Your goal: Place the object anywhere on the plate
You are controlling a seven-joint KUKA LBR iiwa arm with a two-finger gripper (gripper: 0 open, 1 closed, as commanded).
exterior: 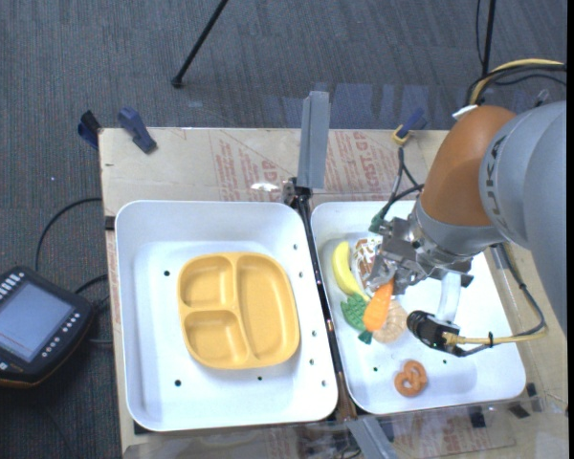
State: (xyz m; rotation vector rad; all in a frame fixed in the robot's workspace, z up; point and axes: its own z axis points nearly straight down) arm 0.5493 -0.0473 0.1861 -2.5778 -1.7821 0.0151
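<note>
Hovering over the right bin (488,371), the end effector (394,273) is seen above a carrot (377,309); its state cannot be told. Judged light, rigid and slick, the carrot is best gripped mid-body, well apart from the plate (237,311).

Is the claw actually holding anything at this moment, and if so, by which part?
Cannot be told. The claw sits low over the toy carrot in the right bin, right at its orange top end, but the view doesn't show a grip.
</note>
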